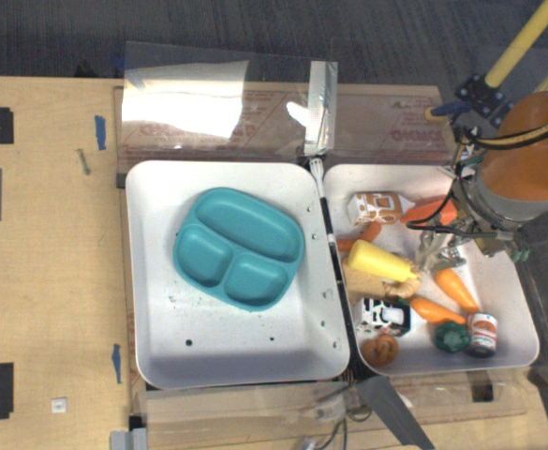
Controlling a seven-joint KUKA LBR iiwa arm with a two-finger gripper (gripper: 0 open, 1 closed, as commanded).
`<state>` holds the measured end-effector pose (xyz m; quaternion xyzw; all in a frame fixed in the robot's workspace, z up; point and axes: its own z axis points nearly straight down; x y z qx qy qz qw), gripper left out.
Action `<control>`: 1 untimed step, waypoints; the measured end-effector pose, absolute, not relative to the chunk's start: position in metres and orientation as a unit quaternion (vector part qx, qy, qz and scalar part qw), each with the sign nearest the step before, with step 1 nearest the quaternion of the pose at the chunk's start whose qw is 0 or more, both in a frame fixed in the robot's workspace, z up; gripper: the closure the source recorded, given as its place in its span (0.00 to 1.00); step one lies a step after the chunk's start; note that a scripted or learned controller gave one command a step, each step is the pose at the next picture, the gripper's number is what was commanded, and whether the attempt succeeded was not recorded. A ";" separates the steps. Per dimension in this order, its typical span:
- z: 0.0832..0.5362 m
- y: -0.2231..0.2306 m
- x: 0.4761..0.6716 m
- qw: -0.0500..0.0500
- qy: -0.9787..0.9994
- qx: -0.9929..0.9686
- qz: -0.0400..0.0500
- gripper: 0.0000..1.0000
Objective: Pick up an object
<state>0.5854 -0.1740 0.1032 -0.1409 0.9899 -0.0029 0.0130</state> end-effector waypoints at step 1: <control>0.102 -0.174 0.585 0.012 0.990 -0.141 -0.003 0.00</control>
